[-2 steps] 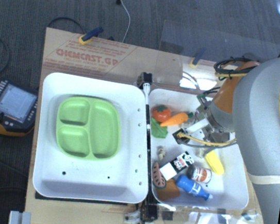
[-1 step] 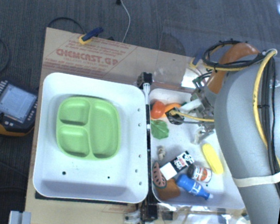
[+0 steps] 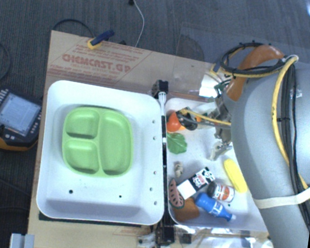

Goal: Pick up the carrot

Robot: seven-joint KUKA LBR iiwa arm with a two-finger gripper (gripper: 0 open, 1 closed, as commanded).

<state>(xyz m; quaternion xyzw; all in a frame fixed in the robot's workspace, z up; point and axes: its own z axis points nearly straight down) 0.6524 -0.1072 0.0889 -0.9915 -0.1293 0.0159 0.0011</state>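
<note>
At far left a teach pendant lies off the tabletop. The left bin holds a green divided plate and nothing the task calls for.

Just past the wall between the two bins, the carrot lies in the right bin, in its upper left part, close against that wall. Its orange body sits towards the far end and its green leafy top trails towards the near end. It looks like a small toy: probably light, fairly stiff in the orange part, with a smooth and perhaps slippery skin, and not fragile. The leaves look softer and would likely bend or slide out of a pinch. The better hold is across the orange body at its thickest part, coming in from the open side, since the bin wall leaves little room on the left.

Further along the near half of that bin lie a black-and-white carton, a small can, a blue bottle and a yellow piece, all apart from the carrot.

The end effector hangs over the middle of the right bin, to the right of the carrot and not touching it. Whether it is spread or pressed together cannot be told. The grey arm covers the bin's right side.
</note>
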